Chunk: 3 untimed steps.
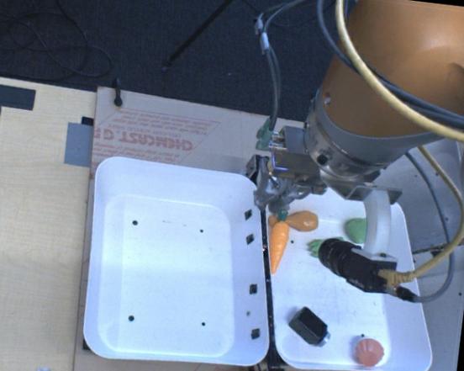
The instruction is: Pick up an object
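Carrot (pixel 277 244) looks the likeliest target. It is an orange toy lying in the right bin (pixel 331 300), hard against the wall shared with the left bin (pixel 163 256). Its thick end faces the far side and its tip points toward the near edge. The gripper (pixel 277 200) hangs right over that thick end, close to it or touching it. From this slanted view I cannot tell whether the gripper is apart, together or clamped on anything, and nothing shows as held.

Just beside the carrot's thick end lies an orange-brown oval piece (pixel 303 222), with a green piece (pixel 355 229) further right. A black block (pixel 309 325) and a pink round piece (pixel 369 351) sit well apart from the carrot, near the bin's front. The 2 bins rest on a cardboard sheet (pixel 162 133) on the counter (pixel 13 236).

By its look the carrot is probably light, hard plastic: stiff, smooth, somewhat slippery and not fragile. The taper matters, since a grip near the tip would likely squeeze it out. The thicker upper half, taken across its width, seems the better hold. The main risk is the dividing wall, because 1 side of the carrot lies tight against it, and the oval piece crowds the other side.
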Each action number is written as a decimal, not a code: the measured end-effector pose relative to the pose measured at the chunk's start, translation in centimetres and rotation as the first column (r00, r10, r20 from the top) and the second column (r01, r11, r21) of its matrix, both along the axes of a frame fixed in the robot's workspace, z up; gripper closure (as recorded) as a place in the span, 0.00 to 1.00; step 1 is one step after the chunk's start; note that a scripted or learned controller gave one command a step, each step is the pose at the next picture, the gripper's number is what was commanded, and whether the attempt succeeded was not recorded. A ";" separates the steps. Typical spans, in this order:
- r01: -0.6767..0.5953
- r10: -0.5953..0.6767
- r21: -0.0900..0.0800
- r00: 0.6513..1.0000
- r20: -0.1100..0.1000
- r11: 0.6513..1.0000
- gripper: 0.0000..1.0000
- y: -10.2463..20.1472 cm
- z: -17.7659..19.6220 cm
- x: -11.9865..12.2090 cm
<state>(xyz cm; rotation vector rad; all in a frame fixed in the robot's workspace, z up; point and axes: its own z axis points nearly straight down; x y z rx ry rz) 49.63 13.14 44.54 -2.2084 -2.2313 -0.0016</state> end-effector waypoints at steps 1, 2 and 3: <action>0.004 -0.004 -0.004 1.000 -0.007 1.000 1.00 5.2 -3.8 -1.7; 0.003 -0.003 -0.004 1.000 -0.006 1.000 1.00 11.5 -5.9 -2.2; 0.009 -0.009 -0.005 1.000 -0.003 1.000 0.00 11.2 -5.7 -2.1</action>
